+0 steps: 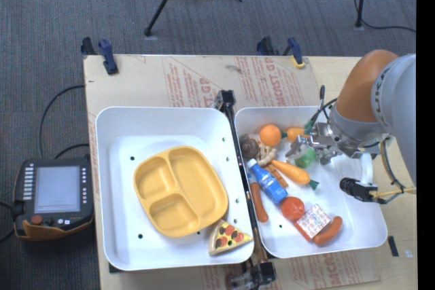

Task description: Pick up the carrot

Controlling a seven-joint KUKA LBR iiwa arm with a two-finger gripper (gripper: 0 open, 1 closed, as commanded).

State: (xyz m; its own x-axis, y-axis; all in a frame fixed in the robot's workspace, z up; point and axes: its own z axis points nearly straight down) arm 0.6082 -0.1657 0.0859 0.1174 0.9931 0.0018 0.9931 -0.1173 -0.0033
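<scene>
The carrot [291, 172], orange with a green tip at its right end, lies at a slant in the middle of the right bin [370, 214]. My gripper [308, 146] hangs low over the bin, just above and to the right of the carrot's thick end, over a green toy [306, 158]. The grey arm with its orange band [363, 88] comes in from the right. Nothing visibly sits in the gripper.
Around the carrot lie an orange ball [270, 134], a small orange piece [296, 133], a blue bottle [267, 181], a red tomato [293, 208], a sausage [327, 230] and a hotdog [259, 202]. The left bin holds a yellow divided plate [180, 191] and a pizza slice [229, 237].
</scene>
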